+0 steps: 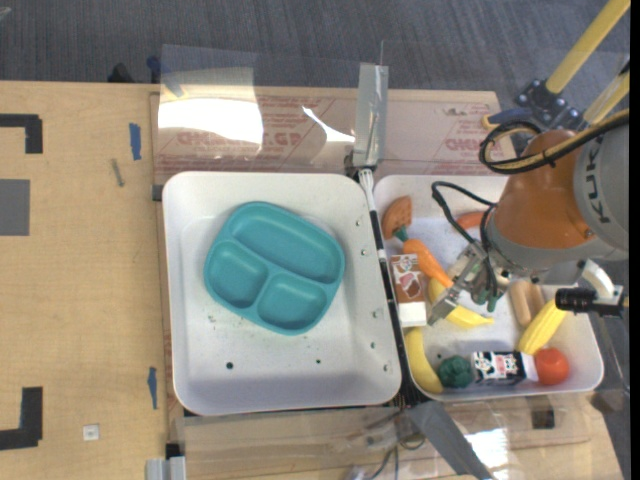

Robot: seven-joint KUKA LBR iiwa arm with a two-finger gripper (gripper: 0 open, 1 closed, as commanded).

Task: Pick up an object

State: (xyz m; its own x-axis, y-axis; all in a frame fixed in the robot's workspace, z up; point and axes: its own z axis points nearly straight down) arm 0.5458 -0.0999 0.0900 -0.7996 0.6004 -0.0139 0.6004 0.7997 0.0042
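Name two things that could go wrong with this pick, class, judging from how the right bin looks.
Crowding: the gripper hangs low among tightly packed toy foods, so its jaws might catch the carrot and the yellow piece together. The banana lies against the bin wall, leaving little room for a grasp.

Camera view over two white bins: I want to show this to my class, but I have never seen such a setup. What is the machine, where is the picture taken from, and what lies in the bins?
This is one picture from a fixed camera above a bench, looking down at a slant. The grey and orange machine is a robot arm reaching in from the right; its tool hangs low over the right bin. The left bin holds a teal divided plate. The right bin holds toy food: a carrot, a banana, a corn cob, a small black and white carton and more. I cannot tell whether the tool grips anything.
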